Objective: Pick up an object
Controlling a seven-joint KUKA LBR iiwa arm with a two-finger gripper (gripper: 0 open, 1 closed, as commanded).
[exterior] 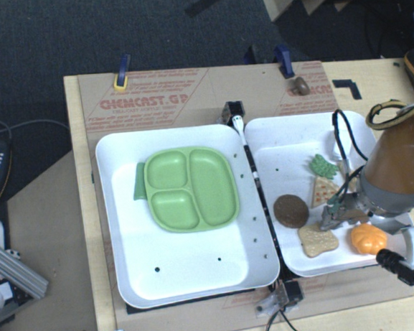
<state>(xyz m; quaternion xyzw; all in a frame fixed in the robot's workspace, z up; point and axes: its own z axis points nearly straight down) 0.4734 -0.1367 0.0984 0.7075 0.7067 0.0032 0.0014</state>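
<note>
The arm [401, 173] is showing a broad orange band over a grey wrist section (glossy finish). Black cabling [343, 138] is looping alongside it.

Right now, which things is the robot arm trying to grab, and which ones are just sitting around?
For the job:
- two-finger gripper
- round brown cookie
- tan toast-shaped piece
- orange fruit
- triangular cracker
- small green leafy toy

Just lying about:
- green divided plastic plate, in the left white bin
- blue clamps
</note>
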